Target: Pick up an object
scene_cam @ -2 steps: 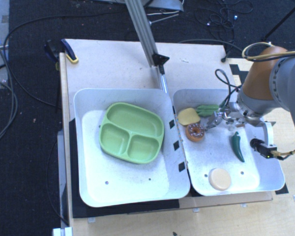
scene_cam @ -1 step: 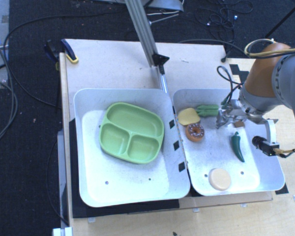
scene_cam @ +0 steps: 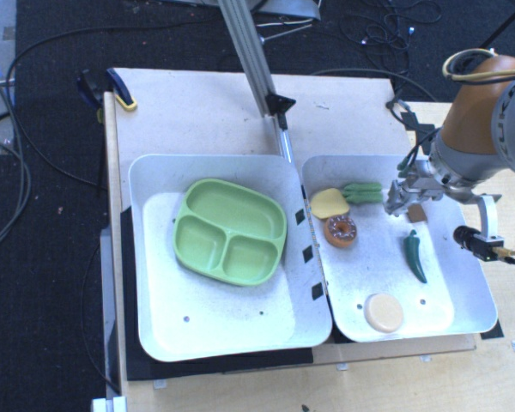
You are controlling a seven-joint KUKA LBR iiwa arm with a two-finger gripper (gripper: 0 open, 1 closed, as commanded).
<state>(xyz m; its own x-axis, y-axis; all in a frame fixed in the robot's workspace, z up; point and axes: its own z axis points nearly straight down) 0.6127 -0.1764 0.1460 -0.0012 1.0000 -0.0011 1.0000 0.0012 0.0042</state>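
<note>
Pincer [scene_cam: 402, 202], finger state unreadable, hovers in the right bin [scene_cam: 472, 303] near the green pepper [scene_cam: 415, 256] and donut [scene_cam: 340, 230], so you should center over one item before closing.
</note>
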